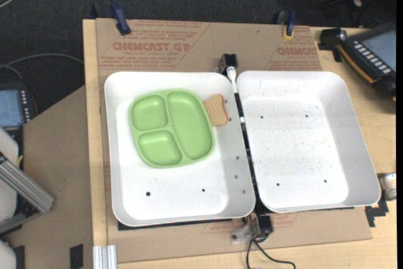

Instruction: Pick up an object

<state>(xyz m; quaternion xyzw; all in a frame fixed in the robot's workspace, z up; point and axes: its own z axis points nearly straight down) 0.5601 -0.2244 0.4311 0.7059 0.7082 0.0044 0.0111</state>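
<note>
Cardboard-topped bench (189,34), two white bins (126,198), one green divided plate (171,128), one tan cracker (216,110) touching it, left bin.

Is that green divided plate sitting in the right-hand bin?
No, the green plate lies in the left bin, with a small tan piece at its edge.

red "CHEMCAST GP" print (twice, partly hidden) on brown board (157,41)

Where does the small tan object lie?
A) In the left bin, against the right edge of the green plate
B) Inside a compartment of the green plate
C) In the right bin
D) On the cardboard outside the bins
A: the tan object lies in the left bin, touching the right edge of the green plate.
</note>
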